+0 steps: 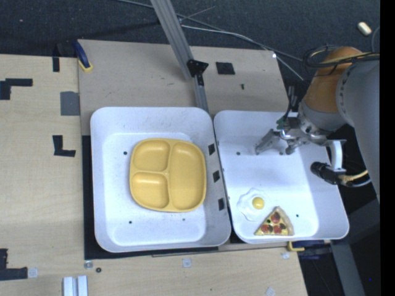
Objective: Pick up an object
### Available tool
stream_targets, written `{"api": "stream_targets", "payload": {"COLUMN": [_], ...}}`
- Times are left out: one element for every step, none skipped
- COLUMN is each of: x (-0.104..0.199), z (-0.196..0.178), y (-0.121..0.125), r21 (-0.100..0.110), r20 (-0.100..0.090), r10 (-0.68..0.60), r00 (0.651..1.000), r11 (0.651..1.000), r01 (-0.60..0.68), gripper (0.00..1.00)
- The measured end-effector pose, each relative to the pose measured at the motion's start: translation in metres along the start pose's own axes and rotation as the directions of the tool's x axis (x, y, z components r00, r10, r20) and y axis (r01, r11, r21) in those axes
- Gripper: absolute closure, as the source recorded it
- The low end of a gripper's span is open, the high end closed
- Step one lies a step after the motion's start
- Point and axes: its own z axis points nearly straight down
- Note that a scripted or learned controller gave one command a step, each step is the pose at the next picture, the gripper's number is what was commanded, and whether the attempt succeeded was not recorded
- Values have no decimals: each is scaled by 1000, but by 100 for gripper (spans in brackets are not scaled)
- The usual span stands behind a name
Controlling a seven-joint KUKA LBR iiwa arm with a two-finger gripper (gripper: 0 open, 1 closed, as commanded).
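**Claw spread above right bin**

Hovering over the right bin (321,184), upper part, claw (276,145) splayed wide, nothing between fingers. Near the bin's front edge: fried egg (252,203) just beside pizza slice (275,222). In the left bin (105,165), a yellow divided plate (167,174).
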Motion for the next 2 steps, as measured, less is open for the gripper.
{"api": "stream_targets", "payload": {"x": [0,6], "z": [-14,-76], "y": [2,6], "r21": [-5,-11], "r20": [1,1], "r10": [-2,0], "r00": [1000,1000], "r11": [1000,1000], "r01": [2,0], "gripper": [100,100]}}
